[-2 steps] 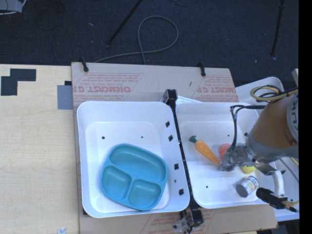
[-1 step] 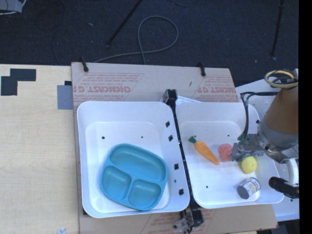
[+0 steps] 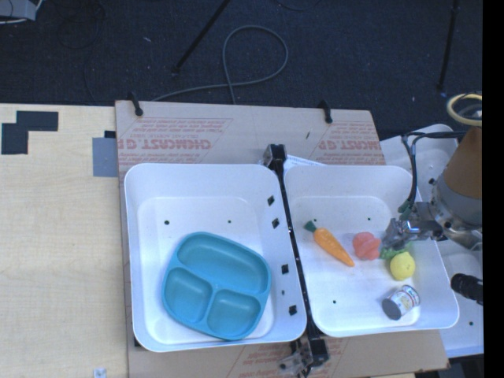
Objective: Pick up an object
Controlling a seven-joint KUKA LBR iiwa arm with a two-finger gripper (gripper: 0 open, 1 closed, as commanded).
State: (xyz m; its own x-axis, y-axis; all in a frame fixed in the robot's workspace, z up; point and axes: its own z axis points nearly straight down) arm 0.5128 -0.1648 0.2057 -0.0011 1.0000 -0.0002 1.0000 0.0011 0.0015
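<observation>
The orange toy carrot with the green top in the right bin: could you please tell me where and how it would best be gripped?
Grip the orange toy carrot across its thicker middle, coming straight down from above. It lies flat on the floor of the right white bin, slanting from its green top at upper left to its tip at lower right, so the fingers should close across that slant. The pink round object sits close beside the tip.

Arm (image 3: 465, 181) enters from right, wrist low, pincer (image 3: 398, 233) pointing left; finger state unclear.

Layout around the claw, right bin (image 3: 346, 187).
We see the claw (image 3: 396, 233) with strawberry (image 3: 365, 246) just left, carrot (image 3: 332, 245) further left, lemon (image 3: 402, 265) just below, can (image 3: 400, 302) lower, tray (image 3: 216, 285) in left bin (image 3: 197, 183).
</observation>
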